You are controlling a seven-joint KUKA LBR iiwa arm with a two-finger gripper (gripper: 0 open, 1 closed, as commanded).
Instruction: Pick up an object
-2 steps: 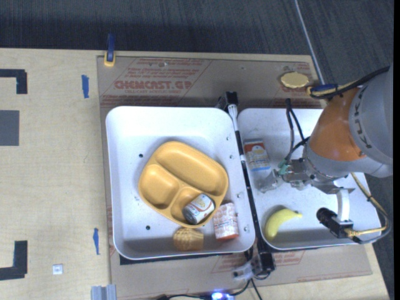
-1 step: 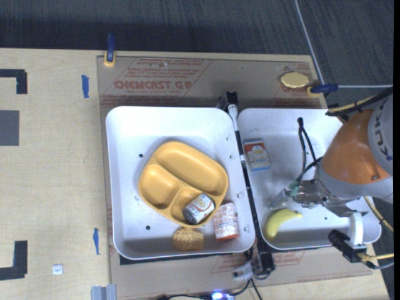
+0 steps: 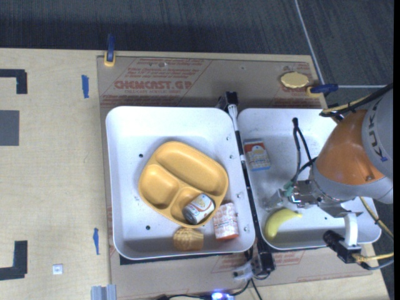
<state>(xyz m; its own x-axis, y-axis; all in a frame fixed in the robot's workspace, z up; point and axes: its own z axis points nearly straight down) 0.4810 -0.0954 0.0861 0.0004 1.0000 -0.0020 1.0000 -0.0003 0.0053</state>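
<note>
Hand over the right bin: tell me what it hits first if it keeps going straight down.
Probably the banana, which lies right beside the hand on the right bin floor; depth is hard to judge from this slant.

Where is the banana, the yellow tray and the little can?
banana (image 3: 279,220), camera view, middle of its curved body
yellow tray (image 3: 187,162), camera view, bare floor of its big compartment
can (image 3: 199,209), camera view, its labelled side

A dark blue carpeted floor (image 3: 187,11) fills the top of the frame. Below it lies a pale wooden bench top (image 3: 50,167) with black corner marks (image 3: 19,80) and short blue tape strips (image 3: 85,86) at the left. A brown printed cardboard sheet (image 3: 187,80) lies under two shallow white plastic bins (image 3: 119,167), with a blue clamp (image 3: 110,45) at its upper left corner. A round tan disc (image 3: 294,80) sits near its upper right corner.
</note>
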